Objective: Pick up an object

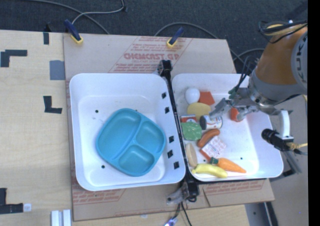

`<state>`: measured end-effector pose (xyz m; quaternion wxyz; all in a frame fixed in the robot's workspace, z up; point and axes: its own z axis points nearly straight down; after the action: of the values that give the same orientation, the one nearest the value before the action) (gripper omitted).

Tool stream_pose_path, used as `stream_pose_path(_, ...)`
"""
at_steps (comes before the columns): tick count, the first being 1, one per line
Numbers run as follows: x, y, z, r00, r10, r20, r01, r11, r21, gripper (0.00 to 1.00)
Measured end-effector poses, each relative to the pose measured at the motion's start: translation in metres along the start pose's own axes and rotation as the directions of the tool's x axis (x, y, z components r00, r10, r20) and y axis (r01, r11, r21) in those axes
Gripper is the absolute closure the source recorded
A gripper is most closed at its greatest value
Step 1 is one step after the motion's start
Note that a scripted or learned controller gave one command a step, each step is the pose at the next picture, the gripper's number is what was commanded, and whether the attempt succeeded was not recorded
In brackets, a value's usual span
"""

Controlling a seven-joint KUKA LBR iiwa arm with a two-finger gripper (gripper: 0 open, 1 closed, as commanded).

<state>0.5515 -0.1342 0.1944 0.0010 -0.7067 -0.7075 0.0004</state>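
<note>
My gripper (228, 111) hangs over the middle of the right bin (265, 157), reaching in from the right. A small red-orange object (233, 115) sits right at the gripper, partly covered by it; whether it is held cannot be told. To its left lie a white egg (192, 94), a yellow lemon-like piece (198, 109), a green item (191, 130) and a sausage (209, 137). Near the front wall are a carrot (230, 165) and a banana (210, 170).
The left bin (80, 120) holds a blue divided plate (131, 141). A black divider (172, 120) runs between the bins. The toys crowd the right bin's left half. Yellow-blue clamps (73, 31) hold the cardboard at the back.
</note>
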Motion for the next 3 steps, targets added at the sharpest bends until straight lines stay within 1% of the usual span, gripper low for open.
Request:
stream_pose_path(1, 0.022, -0.016, 0.097, 1.000, 0.001, 0.000, -0.001, 1.000, -0.007, 0.00)
stream_pose_path(2, 0.033, 0.066, 0.104, 1.000, -0.001, 0.000, 0.001, 1.000, -0.010, 0.00)
stream_pose_path(3, 0.011, -0.040, 0.108, 1.000, 0.003, 0.003, -0.003, 1.000, -0.003, 0.00)
